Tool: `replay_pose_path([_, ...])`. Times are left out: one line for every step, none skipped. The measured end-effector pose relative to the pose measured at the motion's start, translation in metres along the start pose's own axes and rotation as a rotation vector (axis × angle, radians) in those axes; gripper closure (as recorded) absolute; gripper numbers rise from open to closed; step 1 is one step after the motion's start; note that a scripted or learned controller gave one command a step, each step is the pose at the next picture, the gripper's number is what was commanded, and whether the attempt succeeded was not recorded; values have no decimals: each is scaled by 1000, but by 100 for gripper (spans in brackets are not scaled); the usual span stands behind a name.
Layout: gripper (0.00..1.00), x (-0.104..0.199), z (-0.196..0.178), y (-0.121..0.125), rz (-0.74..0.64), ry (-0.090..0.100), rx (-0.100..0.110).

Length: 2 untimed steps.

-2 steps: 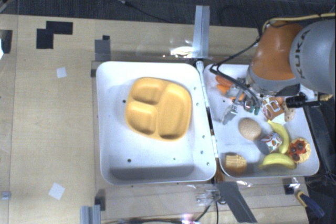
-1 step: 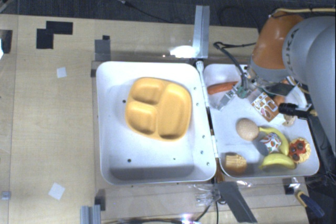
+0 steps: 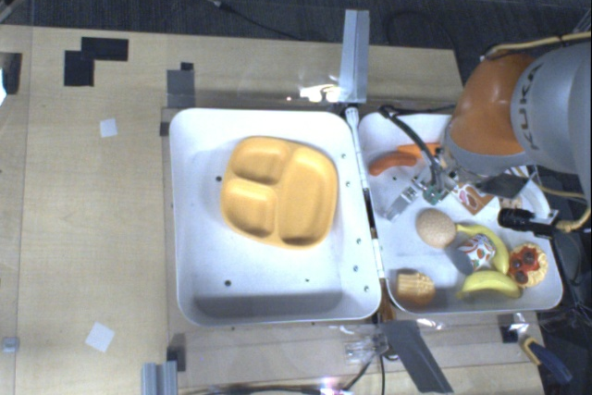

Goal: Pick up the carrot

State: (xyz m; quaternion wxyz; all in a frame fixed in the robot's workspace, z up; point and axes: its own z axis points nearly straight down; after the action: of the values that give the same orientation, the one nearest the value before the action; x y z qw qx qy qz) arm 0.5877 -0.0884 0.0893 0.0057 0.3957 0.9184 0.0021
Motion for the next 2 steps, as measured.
replay_pose_path([0, -12, -1, -66, -24, -3, 2])
replay_pose_path([0, 17, -1, -23, 96, -2, -2])
